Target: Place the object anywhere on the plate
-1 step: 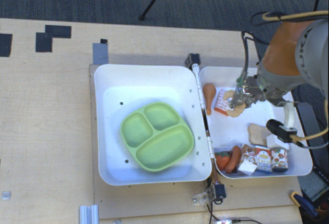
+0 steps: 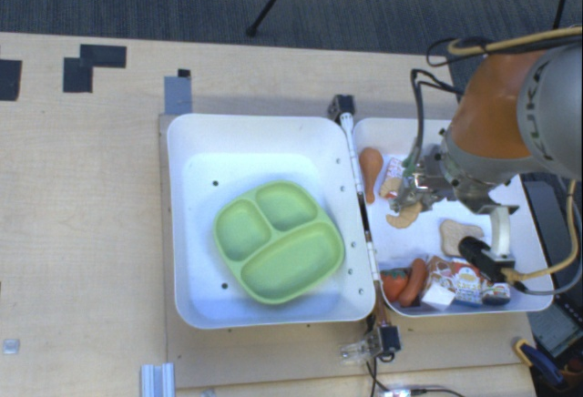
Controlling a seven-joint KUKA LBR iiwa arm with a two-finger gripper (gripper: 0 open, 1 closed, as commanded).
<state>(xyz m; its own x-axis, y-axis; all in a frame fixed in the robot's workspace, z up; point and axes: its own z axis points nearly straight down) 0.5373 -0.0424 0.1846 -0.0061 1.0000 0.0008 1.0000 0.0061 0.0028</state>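
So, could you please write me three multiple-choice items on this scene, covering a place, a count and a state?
1. Where does the green plate lie?
A. in the left bin
B. in the right bin
C. on the bench

2. How many compartments does the plate have?
A. two
B. three
C. four

3. What lies on the plate?
A. the orange sausage
B. a slice of toast
C. nothing yet

Key: 1 A, the left bin's white walls surround it. 2 B, two small sections above one large. 3 C, all sections are bare; the food sits in the right bin.

No lettering, label or number can be read on anything here.
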